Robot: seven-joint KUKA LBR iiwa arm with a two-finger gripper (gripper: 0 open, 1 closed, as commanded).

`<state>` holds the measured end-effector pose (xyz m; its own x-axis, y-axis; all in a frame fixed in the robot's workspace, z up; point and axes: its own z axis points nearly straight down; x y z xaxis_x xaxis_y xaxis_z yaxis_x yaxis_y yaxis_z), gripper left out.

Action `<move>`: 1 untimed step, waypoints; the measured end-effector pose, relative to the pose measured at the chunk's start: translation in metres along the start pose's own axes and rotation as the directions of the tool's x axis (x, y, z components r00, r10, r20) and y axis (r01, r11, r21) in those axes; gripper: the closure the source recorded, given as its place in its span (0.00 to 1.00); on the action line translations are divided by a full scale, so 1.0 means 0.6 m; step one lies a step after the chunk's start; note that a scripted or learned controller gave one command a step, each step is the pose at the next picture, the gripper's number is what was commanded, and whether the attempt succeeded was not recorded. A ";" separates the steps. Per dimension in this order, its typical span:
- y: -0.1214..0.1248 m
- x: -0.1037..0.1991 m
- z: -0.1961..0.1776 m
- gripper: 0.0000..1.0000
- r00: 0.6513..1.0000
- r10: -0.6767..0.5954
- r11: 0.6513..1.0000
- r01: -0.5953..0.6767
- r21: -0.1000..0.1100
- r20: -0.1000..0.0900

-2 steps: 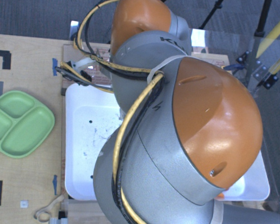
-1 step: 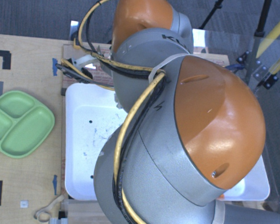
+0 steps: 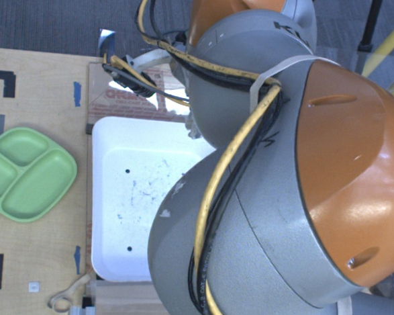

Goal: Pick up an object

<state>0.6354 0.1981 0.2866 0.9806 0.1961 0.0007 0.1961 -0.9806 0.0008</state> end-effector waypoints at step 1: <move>-0.038 0.049 0.173 1.00 1.000 -0.022 1.000 0.022 0.003 0.004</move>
<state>0.6600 0.2261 0.1831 0.9760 0.2178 -0.0035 0.2178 -0.9760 -0.0018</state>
